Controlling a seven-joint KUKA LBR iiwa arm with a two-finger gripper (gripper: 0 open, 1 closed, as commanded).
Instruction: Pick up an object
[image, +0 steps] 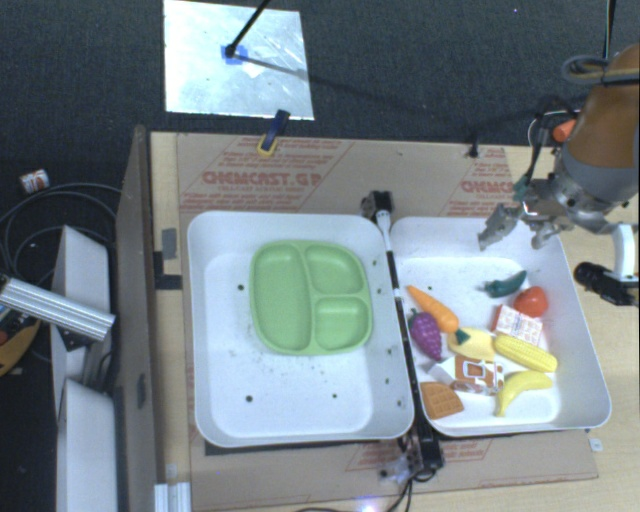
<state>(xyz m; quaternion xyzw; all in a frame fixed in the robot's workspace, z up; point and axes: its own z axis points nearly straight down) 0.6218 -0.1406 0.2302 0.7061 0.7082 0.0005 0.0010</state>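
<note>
Two smooth white plastic bins (220, 400) sit on printed brown cardboard (330, 170). A matt green plastic divided plate (308, 298), glossy plastic toy food (525, 352). Dull metal sheet (235, 60) on dark carpet (60, 80).

Below me a green divided plate (308, 298) lies in the left bin (215, 400). Past the cardboard sheet (330, 165), a shiny foil square (236, 60) rests on dark carpet (420, 60).

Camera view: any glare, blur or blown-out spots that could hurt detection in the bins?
Camera view: the bins' white floors are bright and near blown out, though the green tray and the toy food keep clear colour; the foil sheet on the dark floor shows glare; the gripper looks soft and blurred; overall resolution is coarse, with weak shadows.
</note>
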